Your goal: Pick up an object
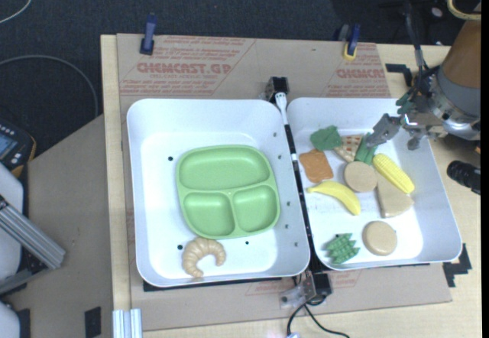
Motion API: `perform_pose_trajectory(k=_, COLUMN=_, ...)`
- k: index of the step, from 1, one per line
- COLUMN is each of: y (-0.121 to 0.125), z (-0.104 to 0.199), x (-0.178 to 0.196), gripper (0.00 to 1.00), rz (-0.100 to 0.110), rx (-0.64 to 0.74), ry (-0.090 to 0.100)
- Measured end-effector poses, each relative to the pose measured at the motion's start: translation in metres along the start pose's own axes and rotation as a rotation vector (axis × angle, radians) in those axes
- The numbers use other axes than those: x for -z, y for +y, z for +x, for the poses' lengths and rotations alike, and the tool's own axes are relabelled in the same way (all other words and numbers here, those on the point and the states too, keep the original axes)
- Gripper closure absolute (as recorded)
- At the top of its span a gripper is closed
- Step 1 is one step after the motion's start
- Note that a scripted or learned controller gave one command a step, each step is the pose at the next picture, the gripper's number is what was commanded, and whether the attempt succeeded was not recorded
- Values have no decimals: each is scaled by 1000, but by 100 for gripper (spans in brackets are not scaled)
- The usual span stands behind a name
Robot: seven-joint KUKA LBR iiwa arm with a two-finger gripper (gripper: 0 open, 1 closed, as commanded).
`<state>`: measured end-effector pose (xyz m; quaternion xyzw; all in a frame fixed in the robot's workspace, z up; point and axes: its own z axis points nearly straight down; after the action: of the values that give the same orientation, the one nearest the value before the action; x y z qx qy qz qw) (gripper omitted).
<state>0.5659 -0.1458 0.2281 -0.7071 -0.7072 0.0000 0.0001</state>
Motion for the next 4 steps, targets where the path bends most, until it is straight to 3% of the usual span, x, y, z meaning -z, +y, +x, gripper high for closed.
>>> perform_pose_trajectory(k=1, y=-34, z=20, x=-127, gripper=0, rz=-15, rx=-1, ry=-5)
perform_pose_trajectory(k=2, y=-52, z=56, x=-144, gripper=0, rz=4, rx=2, ry=3)
perform_pose_trajectory(k=3, y=-51, z=54, x=-133, gripper=100, rz=-1, rx=-1, ry=0)
perform_pose_trajectory(k=4, y=-81, z=98, x=-22, gripper=100, rz=-10, rx=5, ry=1)
